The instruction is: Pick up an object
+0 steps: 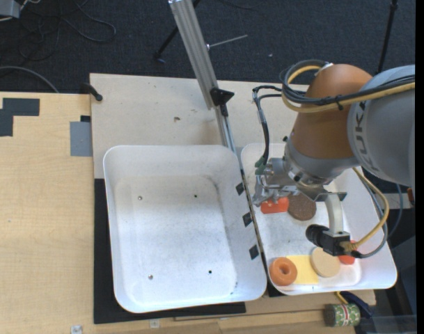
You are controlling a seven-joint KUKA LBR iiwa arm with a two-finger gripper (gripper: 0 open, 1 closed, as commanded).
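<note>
The arm fills the right side of the frame, its orange band bulging over the right bin. The left bin sits at centre. Between the two runs a slanted metal rail, rising to the top of the frame.

In the right bin lie a brown disc at middle, a red block just left of it, a yellow slab near the lower rim, a pale disc on the slab's right end, and an orange ring at the slab's left end.

The gripper hangs low over the red block, close to the bin's left wall; whether it is wide or narrow I cannot tell, since the wrist hides it.

Risks, as I judge them: the red block lies tight to the wall and the brown disc, so a finger may land on the rim or the disc and push the block aside instead of gripping it. The cables looping low over the bin could snag the pale disc or drag it.
</note>
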